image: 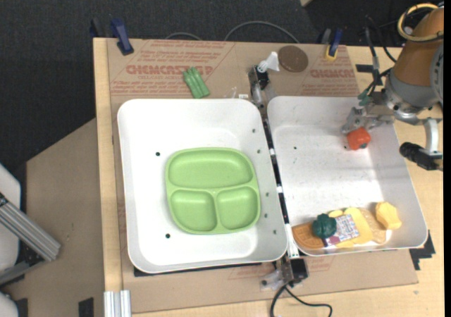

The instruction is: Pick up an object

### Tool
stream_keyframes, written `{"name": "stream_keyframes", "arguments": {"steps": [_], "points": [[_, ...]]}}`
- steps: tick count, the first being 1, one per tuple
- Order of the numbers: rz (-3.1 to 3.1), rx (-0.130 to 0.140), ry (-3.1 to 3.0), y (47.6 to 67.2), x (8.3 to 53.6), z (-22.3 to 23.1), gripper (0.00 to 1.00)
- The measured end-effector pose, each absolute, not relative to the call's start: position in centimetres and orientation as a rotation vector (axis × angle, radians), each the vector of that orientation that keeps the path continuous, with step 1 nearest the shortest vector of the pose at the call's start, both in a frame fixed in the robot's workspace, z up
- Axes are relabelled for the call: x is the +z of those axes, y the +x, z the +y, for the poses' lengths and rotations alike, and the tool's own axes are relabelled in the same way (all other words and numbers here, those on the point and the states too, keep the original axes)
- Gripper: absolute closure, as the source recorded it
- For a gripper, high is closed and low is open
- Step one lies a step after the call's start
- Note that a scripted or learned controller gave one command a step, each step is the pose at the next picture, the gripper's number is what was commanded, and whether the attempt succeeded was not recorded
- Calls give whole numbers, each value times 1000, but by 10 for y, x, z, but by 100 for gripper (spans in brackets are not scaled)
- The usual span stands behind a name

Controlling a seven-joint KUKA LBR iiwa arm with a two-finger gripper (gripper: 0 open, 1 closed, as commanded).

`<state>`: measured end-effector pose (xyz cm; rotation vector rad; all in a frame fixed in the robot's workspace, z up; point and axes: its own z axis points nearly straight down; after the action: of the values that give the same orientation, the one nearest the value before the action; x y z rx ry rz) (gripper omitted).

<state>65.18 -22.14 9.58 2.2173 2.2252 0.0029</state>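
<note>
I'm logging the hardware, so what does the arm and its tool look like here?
The arm has a grey body with an orange band above the wrist and dark cabling alongside. Its tool is small, grey and metallic, with thin fingers.

A green divided plate (211, 189) lies in the left bin (137, 168), while in the right bin (317, 168) the gripper (358, 124) hangs at about one o'clock just above an orange-red object (358, 139), with a pile of toy food (349, 226) at five o'clock.
</note>
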Motion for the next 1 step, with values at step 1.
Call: {"name": "stream_keyframes", "arguments": {"steps": [1], "points": [[2226,3,2213,668,108,-161,100]]}}
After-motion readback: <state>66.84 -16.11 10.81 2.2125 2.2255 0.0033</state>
